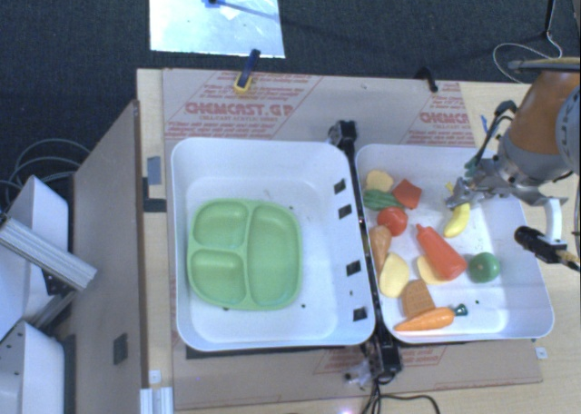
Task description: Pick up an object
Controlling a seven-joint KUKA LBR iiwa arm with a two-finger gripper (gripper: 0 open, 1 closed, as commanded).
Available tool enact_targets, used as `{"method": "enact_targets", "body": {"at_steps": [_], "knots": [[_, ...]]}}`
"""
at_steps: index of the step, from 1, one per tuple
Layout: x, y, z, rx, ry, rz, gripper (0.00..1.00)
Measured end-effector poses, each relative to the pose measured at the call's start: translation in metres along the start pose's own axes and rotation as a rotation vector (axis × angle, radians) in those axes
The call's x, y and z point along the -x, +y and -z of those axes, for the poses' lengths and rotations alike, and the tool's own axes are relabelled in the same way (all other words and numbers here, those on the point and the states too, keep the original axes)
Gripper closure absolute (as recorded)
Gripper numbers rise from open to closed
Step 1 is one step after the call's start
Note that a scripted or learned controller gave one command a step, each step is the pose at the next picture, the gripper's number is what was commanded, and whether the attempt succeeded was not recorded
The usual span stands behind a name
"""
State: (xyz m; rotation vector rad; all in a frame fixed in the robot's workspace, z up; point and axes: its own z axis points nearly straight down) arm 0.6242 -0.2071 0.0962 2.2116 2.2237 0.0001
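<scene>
Camera view: tool sits low in right bin, just above banana. Its opening, and any hold, I cannot tell. Advice: centre over the banana, clear of ketchup bottle, then close.

You see a grey arm with an orange band, dark cables, and a small metallic gripper beside the right bin.

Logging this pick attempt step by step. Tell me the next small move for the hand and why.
Probably lower the hand straight down onto the yellow banana. It sits just above that toy's upper end in the right bin, and bare white floor borders the banana on its upper and right sides.
</scene>
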Motion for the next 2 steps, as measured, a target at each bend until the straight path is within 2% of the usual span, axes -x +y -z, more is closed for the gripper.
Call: {"method": "enact_targets", "body": {"at_steps": [1, 2], "knots": [[-0.077, 0.022, -0.009, 0.001, 0.001, 0.004, 1.00], [-0.151, 0.050, 0.097, 0.011, 0.005, 0.007, 1.00]]}}
